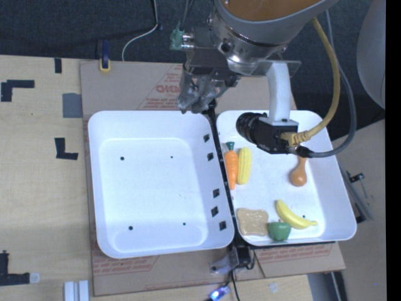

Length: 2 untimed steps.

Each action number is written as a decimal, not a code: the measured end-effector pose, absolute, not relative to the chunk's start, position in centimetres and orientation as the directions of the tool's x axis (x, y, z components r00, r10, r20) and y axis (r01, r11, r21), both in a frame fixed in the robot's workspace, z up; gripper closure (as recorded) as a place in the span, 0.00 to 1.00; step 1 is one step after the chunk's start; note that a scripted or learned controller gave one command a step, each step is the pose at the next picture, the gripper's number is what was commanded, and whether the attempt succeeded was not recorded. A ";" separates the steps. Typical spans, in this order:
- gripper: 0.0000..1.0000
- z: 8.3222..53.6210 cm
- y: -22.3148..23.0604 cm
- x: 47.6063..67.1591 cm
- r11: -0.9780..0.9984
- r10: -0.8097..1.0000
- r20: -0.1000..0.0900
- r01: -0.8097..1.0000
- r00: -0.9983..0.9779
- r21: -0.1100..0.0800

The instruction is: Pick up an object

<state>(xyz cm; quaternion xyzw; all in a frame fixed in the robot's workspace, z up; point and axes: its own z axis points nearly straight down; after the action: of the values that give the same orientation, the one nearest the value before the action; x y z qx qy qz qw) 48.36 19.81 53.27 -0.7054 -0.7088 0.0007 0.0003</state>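
Two white bins sit side by side here, so let's run left to right. The left bin [106, 168] has no objects in it, just a few dark dots on the floor. At the far end of the divider between the bins hangs the gripper [197, 102], up above the rims, and you honestly can't tell how it's set from this angle, the tip is a dark blur.

Everything you could grab is in the right bin [332, 168]. Closest to the divider is the toy carrot [231, 167], and just beside it on its right the corn cob [244, 165]. Both lie with their long axis running far-to-near, and both sit to the near-right of the gripper, so I'd guess that's the shortest trip. Nearer the front edge you've got a slice of toast [252, 221], a green pepper-looking thing [279, 231], and a banana [294, 214] lying slantwise. Further right is a small orange gourd-ish piece [298, 175].

Nothing's picked up yet as far as you can see.
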 end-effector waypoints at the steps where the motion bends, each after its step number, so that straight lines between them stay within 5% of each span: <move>1: 1.00 45.8 20.8 48.3 0.002 1.000 -0.004 1.000 -0.002 -0.009; 2: 1.00 51.0 23.4 50.8 0.003 1.000 0.002 1.000 -0.003 0.004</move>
<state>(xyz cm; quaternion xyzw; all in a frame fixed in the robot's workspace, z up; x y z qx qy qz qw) 50.75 23.43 51.04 -0.7059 -0.7083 -0.0020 -0.0008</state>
